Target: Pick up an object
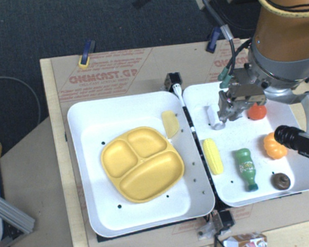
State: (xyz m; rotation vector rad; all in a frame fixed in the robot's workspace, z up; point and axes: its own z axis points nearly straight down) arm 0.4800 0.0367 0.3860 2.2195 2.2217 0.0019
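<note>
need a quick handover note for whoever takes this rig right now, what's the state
End effector: low over the right bin, upper left part, nothing seen between its fingers.
Right bin holds: corn cob, green bottle, orange fruit, red-orange piece, brown donut.
Left bin: yellow divided plate, pale yellow piece.
Done: no pick yet.
Left: grasp and lift one object.

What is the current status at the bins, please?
Grey pincer low over right white bin, holding nothing seen. Yellow plastic corn cob and green plastic bottle lying nearby. Nothing obstructing.
</note>
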